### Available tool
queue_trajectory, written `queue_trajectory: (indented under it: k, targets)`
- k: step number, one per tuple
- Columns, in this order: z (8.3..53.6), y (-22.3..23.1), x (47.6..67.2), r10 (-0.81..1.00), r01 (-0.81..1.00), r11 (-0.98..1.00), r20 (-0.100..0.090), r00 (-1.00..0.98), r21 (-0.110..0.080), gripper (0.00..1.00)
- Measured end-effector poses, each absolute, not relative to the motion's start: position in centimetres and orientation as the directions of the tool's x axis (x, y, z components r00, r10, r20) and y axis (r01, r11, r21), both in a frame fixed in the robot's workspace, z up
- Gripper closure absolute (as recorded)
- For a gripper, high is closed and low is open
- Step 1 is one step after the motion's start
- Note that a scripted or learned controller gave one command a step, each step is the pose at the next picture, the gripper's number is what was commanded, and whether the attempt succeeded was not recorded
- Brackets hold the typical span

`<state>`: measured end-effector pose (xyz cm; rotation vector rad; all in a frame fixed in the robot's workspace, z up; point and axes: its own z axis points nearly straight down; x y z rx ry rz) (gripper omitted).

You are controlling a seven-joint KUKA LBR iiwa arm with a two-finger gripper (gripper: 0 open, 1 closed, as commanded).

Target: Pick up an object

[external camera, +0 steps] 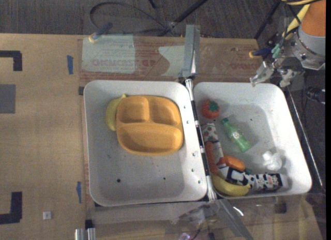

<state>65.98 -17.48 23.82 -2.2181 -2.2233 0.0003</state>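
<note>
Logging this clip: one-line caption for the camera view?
Gripper hovers above the right bin's far corner; orange tray lies in the left bin.

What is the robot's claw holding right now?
Nothing. The gripper hangs above the right bin's top edge with no toy between its fingers.

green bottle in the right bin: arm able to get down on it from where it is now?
Probably yes. The green bottle lies by itself on bare floor of the right bin, apart from the tomato and the banana. The pincer hovers at the bin's far right corner, with nothing between them.
</note>
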Motion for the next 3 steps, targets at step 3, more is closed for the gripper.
queue_trajectory:
  k: [3]
  targets:
    - [12.4,-17.0,61.8,0.923,0.923,0.384,0.0,-0.384,0.001,0.0]
